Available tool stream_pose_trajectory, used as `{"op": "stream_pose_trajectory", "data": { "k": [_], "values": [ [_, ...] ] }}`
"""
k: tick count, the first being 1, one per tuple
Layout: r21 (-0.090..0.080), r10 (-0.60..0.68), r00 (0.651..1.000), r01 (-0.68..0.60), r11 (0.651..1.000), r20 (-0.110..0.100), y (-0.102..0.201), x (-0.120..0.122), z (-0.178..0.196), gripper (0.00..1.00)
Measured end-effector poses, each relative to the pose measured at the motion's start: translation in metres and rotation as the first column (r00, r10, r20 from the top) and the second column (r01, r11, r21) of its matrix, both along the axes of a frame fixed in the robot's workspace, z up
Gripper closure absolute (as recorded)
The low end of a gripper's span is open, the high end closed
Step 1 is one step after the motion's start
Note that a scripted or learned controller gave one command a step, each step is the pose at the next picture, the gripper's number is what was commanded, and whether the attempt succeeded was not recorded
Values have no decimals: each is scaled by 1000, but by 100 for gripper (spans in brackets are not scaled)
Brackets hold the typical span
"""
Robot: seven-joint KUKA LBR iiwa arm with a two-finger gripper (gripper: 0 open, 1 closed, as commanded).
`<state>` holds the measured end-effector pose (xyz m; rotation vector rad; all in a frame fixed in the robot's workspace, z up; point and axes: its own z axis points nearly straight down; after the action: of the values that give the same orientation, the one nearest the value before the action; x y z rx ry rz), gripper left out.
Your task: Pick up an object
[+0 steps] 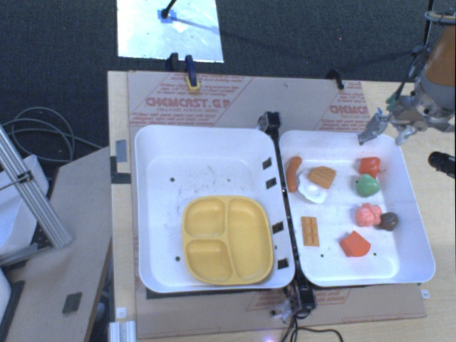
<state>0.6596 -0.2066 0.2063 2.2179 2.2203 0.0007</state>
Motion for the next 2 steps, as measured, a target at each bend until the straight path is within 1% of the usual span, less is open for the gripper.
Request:
{"op": "stream_pose_trajectory", "data": {
  "k": [1,2],
  "values": [
    [1,4,1000,-4,1000,-2,1,7,-35,0],
    [4,-1,1000,1,1000,-9,0,-46,-127,0]
  ]
}}
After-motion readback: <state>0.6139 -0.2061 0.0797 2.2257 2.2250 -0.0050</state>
